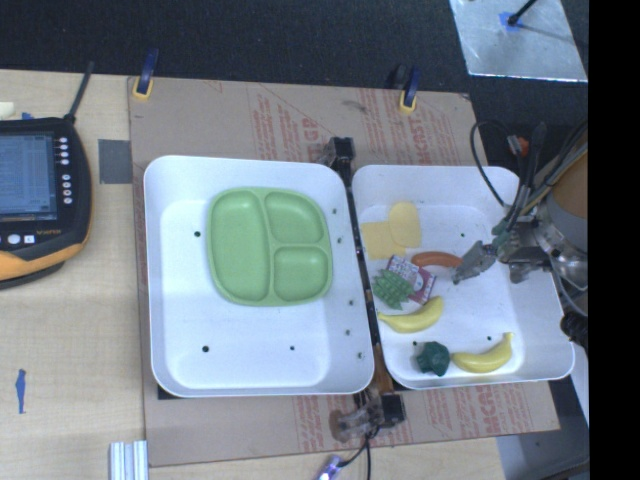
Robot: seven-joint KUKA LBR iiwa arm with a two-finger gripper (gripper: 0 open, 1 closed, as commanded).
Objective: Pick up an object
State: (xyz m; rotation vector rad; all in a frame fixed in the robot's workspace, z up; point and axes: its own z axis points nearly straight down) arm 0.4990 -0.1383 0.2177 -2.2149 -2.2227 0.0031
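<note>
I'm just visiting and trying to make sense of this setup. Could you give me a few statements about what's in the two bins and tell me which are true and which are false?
1. A green divided plate lies in the left bin. True.
2. Two yellow bananas lie in the right bin. True: one banana near the middle, another banana near the front edge.
3. The hand is over the left bin. False: it is over the right bin, close to an orange-red sausage-shaped piece.
4. The green plate carries food. False: its three compartments are bare.
5. A dark green lump sits beside the front banana. True.
</note>
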